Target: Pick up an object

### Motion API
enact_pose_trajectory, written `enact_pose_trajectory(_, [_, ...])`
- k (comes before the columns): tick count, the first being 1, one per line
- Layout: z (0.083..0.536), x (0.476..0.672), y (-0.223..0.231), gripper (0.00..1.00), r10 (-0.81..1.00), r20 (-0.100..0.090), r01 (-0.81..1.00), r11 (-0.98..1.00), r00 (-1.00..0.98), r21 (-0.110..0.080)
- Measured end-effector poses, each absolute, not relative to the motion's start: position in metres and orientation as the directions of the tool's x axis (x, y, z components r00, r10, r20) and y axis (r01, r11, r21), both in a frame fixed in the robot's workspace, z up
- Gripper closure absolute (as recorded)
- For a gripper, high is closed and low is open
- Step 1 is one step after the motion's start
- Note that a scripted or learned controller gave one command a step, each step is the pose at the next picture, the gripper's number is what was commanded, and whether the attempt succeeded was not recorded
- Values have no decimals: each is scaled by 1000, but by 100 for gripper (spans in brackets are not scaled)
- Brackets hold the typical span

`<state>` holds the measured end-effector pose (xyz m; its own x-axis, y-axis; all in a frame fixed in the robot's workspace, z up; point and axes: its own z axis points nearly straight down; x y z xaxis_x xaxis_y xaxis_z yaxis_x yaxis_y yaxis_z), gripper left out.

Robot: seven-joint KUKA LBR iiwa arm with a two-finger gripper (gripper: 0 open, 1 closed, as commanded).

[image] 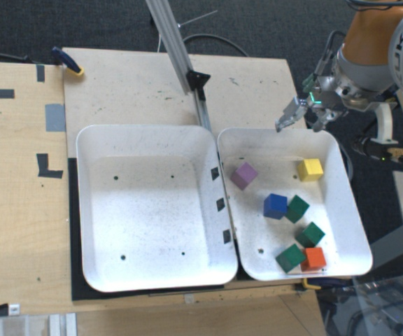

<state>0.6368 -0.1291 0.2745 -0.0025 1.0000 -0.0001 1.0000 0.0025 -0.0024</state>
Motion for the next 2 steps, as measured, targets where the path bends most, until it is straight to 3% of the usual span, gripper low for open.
enact_pose_trajectory(2, [148, 636, -118, 0, 1000, 0, 1000, 1, -1, -9])
